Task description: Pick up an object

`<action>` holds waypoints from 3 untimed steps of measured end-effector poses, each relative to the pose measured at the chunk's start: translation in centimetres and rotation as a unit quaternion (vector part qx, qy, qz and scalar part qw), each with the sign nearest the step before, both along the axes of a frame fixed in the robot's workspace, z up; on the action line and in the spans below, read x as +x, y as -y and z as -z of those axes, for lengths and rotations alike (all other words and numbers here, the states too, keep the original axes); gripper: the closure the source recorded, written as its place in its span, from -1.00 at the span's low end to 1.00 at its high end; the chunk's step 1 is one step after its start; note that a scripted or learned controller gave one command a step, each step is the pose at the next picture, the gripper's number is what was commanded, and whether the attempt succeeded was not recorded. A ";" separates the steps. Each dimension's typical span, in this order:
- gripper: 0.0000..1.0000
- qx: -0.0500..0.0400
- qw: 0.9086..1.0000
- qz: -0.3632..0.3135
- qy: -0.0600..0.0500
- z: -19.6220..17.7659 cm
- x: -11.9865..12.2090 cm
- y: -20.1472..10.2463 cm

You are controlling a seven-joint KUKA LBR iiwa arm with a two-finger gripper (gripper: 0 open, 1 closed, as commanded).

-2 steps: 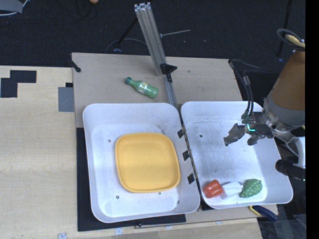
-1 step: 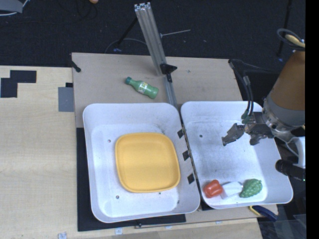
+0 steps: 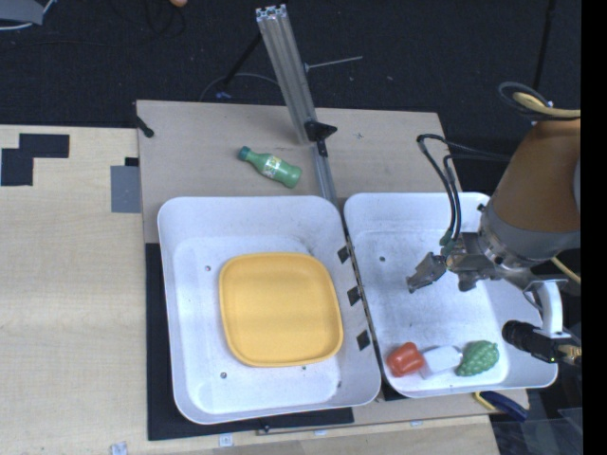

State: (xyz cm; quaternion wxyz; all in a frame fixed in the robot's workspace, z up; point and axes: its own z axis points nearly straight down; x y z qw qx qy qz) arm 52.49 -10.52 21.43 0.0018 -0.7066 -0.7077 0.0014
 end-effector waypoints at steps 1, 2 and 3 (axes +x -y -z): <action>-1.00 0.000 1.000 0.001 0.000 5.2 -0.9 0.6; -1.00 0.000 1.000 0.000 -0.001 11.0 -1.9 0.1; 1.00 0.000 1.000 0.002 0.002 9.7 -1.8 0.3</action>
